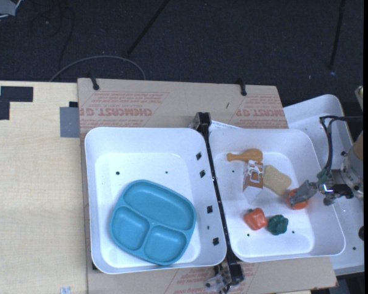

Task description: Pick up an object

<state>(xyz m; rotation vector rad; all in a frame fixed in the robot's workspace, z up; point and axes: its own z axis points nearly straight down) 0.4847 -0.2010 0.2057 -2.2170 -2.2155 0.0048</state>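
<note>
Orange object (298,202) beside the tan block (276,180), under the claw (304,193), finger state impossible to tell.

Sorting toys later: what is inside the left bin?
The left bin holds one blue divided plate, its three compartments bare. Whatever lies beneath the plate is covered.

Two white bins, the left bin (98,164) and the right bin (306,146), stood side by side. The left held one blue divided plate (152,222). The right held one tan wooden piece (245,156), one tan block (276,180), one small packet (253,175), one red-orange item (255,218) and one green item (278,225).
</note>
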